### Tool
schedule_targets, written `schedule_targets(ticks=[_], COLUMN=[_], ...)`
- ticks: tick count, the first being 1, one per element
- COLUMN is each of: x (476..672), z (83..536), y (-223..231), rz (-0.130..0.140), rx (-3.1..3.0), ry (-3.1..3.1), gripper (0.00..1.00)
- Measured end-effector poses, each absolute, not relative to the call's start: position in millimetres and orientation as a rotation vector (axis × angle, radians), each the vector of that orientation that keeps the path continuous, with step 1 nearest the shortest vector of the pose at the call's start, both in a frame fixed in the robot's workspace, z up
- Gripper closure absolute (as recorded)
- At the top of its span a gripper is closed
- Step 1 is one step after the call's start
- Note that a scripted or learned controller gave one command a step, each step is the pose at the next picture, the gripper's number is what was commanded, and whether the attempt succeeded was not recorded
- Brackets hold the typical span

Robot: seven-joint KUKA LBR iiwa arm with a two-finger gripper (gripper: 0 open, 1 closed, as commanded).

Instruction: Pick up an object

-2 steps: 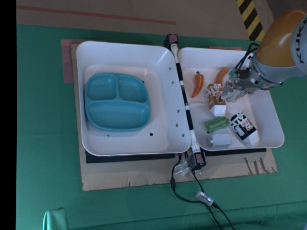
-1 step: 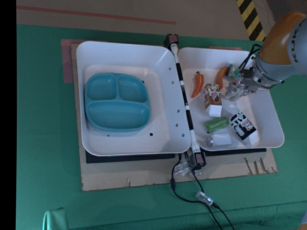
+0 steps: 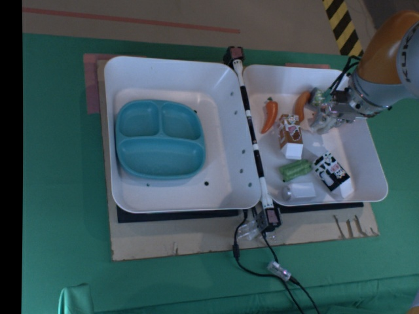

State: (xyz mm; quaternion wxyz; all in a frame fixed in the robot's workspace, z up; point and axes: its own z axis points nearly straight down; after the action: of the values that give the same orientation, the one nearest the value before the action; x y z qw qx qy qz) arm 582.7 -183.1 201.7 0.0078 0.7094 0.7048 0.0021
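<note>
Green cloth covers the bench — brown floor beyond, a red line across it, yellow-black hazard stripes top right.

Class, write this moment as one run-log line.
arm: over right bin | gripper: beside carrot, nothing seen held | left bin: blue plate | pick: not done

Teal plate, cow-patterned black-and-white carton

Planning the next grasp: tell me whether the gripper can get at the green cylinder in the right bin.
Probably yes: the gripper hovers in the same right bin, and the green cylinder lies uncovered between cartons.
</note>
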Motion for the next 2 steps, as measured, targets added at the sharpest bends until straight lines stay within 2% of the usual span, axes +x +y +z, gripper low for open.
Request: schedule_targets(ticks=[1, 2], x=[584.3, 542.0], z=[214, 186], y=[-185, -189], rz=[0.01, 0.014], rx=[2.216, 2.211], ry=[2.195, 2.202], gripper=[1.0, 1.0])
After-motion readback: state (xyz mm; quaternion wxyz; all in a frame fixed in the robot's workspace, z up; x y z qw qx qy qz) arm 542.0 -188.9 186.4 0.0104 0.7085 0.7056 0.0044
